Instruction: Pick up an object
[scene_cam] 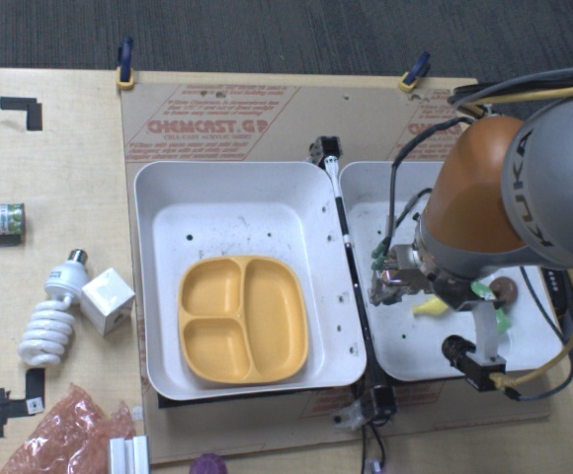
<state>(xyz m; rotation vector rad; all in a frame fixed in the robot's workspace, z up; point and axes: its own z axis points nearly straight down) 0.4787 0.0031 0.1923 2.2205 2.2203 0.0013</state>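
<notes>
My gripper [389, 282] hangs low over the left part of the right bin [366, 200], under the grey and orange wrist. Just to its right a small yellow object [430, 308] lies on the bin floor, partly covered by the arm. Further right I make out a green piece [483, 289], a brown round object [505, 287] and another green bit [504, 320]. The arm hides most of the bin's middle. Nothing can be made out between the gripper's tips.
The left bin [158, 205] holds a yellow divided plate [244, 318]. Outside the bins on the left bench lie a spiral light bulb [52, 314], a white cube [108, 300], a green can [2, 220] and a pink mesh bag [64, 433].
</notes>
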